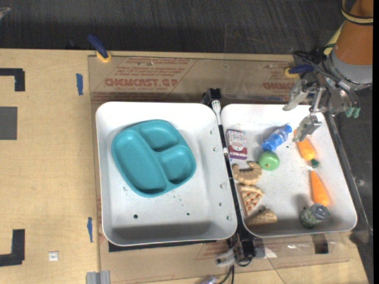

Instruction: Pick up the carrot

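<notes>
Your gripper (303,112) hangs over the far right corner of the right bin (346,215), on the grey arm (355,70) with its orange band (357,37) coming in from the upper right. Whether it is spread or closed, you cannot tell from this angle, and you can see nothing caught in it.

Just below the gripper lies one carrot (306,150), slanted, its upper end very close to the metal tip; whether they touch is unclear. A second carrot (319,187) lies nearer you along the right wall, well clear of the tool. To the left of the first carrot you have a blue bottle (276,138) lying on its side, and just below that a green ball (269,160). Further left, against the dividing wall, sits a small white and maroon carton (237,144); its printing is too small to read. Below it come a tan pastry piece (247,172), a pizza slice (251,199) and another tan piece (262,217). A dark mottled lump (312,216) rests in the near right corner.

In the left bin (112,218) you see a teal divided tray (154,157) with three compartments, turned at an angle.

Behind the bins, the cardboard sheet (142,76) carries reddish print, upside down from where you look; it cannot be made out for sure. Blue tape marks (79,83) sit on the wooden bench (41,176).
</notes>
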{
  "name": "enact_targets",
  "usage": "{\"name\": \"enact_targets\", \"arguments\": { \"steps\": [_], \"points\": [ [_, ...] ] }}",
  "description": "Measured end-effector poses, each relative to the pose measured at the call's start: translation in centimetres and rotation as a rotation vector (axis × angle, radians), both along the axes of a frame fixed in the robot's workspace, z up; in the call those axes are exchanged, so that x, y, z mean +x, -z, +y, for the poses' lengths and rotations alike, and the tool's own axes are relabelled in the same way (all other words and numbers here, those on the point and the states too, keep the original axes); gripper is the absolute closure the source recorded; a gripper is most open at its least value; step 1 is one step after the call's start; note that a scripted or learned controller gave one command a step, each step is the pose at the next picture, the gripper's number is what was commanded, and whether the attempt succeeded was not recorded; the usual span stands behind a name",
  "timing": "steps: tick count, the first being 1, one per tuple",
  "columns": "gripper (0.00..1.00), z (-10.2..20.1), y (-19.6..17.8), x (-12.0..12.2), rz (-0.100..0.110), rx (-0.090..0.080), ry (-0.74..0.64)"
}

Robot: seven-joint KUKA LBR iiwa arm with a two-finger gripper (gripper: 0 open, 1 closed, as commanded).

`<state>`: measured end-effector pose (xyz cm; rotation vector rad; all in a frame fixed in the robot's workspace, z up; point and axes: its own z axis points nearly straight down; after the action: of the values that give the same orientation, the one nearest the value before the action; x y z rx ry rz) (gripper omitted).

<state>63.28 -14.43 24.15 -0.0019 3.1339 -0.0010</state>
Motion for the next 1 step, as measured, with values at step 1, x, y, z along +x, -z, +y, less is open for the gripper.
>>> {"name": "enact_targets", "arguments": {
  "steps": [1],
  "points": [
    [0.00,-7.17,14.63,2.62,-0.002,-0.002,-0.193]
  ]
}}
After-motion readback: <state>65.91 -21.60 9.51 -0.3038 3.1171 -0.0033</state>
